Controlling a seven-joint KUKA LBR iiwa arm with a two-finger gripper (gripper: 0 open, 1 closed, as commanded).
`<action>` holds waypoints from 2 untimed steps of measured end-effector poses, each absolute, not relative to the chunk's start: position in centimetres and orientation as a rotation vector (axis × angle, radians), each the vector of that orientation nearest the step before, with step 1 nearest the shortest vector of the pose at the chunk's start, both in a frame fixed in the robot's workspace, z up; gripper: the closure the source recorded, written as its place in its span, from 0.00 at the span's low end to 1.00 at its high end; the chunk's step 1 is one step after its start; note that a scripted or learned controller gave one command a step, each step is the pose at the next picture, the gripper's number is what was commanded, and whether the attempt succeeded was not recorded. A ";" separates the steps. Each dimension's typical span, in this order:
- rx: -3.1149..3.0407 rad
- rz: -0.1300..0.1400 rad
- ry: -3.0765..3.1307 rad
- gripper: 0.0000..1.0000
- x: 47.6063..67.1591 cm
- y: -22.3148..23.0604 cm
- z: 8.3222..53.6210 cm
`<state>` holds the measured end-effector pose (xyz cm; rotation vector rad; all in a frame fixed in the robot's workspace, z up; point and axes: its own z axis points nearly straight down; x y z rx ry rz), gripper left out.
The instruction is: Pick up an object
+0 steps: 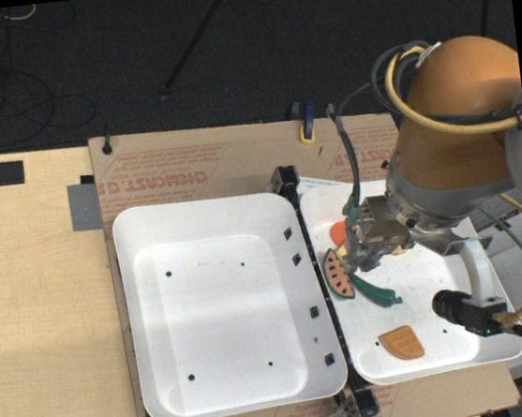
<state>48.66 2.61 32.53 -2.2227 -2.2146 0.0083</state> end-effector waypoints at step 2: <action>-2.218 -0.009 -2.229 1.00 52.9 9.2 46.8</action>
